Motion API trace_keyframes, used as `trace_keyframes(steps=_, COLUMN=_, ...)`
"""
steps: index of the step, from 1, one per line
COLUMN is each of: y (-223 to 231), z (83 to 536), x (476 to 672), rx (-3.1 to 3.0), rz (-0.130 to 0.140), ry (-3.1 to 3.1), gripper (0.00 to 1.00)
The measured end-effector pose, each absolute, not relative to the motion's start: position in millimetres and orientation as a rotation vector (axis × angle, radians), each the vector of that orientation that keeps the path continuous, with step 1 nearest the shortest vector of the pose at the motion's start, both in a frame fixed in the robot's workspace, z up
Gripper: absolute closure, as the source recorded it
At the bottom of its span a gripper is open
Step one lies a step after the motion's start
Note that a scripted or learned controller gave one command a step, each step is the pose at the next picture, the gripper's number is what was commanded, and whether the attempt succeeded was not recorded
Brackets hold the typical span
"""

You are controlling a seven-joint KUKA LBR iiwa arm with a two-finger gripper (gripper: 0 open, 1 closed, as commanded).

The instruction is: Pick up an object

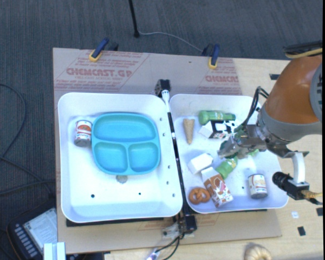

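My gripper (231,148) hangs low in the middle of the right bin (176,145), at the end of the grey and orange arm (292,99) coming from the right. Just below and touching its tip lies a light green object (226,168). Around it are a white block (200,162), a red and white carton (219,190), a brown pretzel (198,195), a small can (257,185), a tan cone (189,130), a dark green toy (216,116) and a black and white piece (222,128).
The left bin (70,194) holds a blue divided plate (125,143), a red-labelled can (83,132) beside it and a small grey bit (121,179). A black bar (170,140) runs between the bins. Clamps (99,49) hold the board's far edge.
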State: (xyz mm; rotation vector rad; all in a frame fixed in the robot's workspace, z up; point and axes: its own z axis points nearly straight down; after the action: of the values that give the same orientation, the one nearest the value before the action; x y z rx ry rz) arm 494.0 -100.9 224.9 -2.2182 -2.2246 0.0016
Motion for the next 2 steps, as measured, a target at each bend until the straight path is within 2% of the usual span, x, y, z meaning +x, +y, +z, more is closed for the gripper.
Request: trace_keyframes(steps=2, y=-100.6, z=244.1, x=495.4, rx=-2.218, rz=0.001, ry=-2.227, gripper=1.00)
